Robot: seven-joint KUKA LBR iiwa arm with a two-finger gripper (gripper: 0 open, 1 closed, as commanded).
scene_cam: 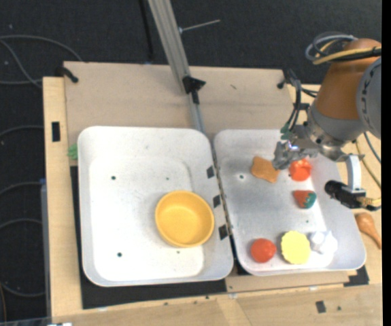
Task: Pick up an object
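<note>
A grey metal pole [170, 36] slants over the wooden bench [134, 100].

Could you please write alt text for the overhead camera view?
The robot's hand hovers over the right bin by an orange block and a red-orange toy. A yellow bowl sits in the left bin.

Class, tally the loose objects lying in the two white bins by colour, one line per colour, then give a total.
Yellow: 2, a yellow round plastic bowl and a yellow round flat piece
Red or orange-red: 3, at and, with a green end
Tan-orange: 1, a wedge-shaped block
White: 1, a small crumpled lump
Total: 7
</note>
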